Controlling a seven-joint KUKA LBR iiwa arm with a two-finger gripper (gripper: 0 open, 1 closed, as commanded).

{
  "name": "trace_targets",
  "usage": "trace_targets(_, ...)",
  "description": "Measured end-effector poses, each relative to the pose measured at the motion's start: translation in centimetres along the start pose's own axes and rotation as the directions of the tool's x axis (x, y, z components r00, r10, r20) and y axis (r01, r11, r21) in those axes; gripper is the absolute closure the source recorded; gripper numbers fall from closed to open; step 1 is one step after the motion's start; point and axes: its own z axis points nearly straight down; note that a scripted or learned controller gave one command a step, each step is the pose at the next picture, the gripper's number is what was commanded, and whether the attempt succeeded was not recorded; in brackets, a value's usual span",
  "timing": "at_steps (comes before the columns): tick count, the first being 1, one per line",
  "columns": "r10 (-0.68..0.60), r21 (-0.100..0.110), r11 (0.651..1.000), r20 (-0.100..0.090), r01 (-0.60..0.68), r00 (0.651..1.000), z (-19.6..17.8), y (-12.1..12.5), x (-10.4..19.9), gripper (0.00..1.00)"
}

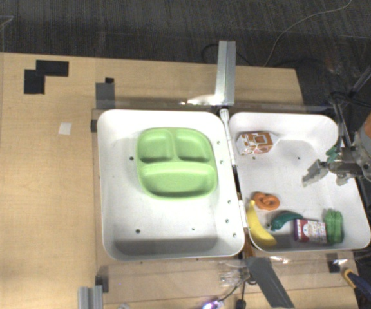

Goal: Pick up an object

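No lettering can be read anywhere. The small white packet (256,143) in the right bin (301,131) carries a brown-orange print, too blurred to tell letters from picture. The bottle (308,229) lying along that bin's near side has a dark red and white label, and its markings are likewise too small to make out. No numbers or signs can be made out elsewhere.

Even overhead light, slightly soft focus. Mild glare on my white bins (118,172). Soft shadow under my pincer (314,171).
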Motion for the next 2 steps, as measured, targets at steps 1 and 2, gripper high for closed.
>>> trace_targets(1,0.128,0.0,0.992,0.0,-0.128,0.992,3.1,-2.7,-3.4,0.0)
trace_targets(2,0.227,0.001,0.974,0.0,-0.227,0.974,9.8,-2.7,-2.7,0.0)
